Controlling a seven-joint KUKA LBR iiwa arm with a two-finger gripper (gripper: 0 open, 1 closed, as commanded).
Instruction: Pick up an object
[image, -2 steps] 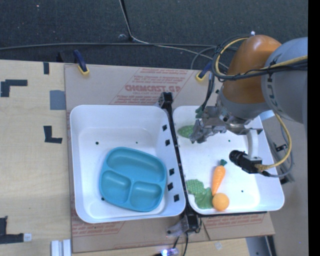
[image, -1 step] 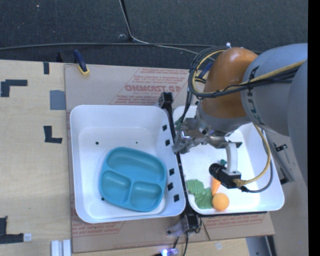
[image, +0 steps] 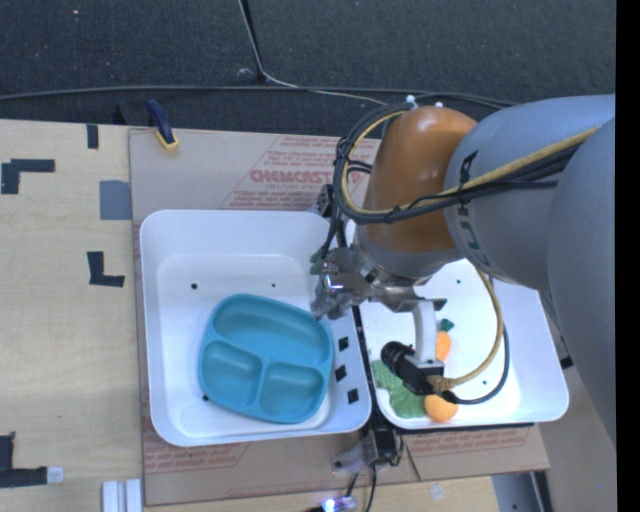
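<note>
One grey arm (image: 530, 190) reaches in from the right, its orange band (image: 415, 170) hanging over the back edge of the two bins and its wrist bent down toward the divide between them. The end effector (image: 330, 290) sits low at the right wall of the left bin (image: 180, 250), just beside the far right corner of the blue tray (image: 265, 358); contact cannot be told, and its opening is hidden by the wrist hardware. Nothing is seen held. The blue tray, three-compartment, lies flat and is the left bin's sole content. The right bin (image: 525, 350) holds a green piece (image: 400, 400) at its front left, a round orange piece (image: 440, 408) touching it, and a smaller orange piece (image: 442, 347) further back. Both bins rest on a cardboard sheet (image: 250, 175) on the tabletop (image: 60, 330).
</note>
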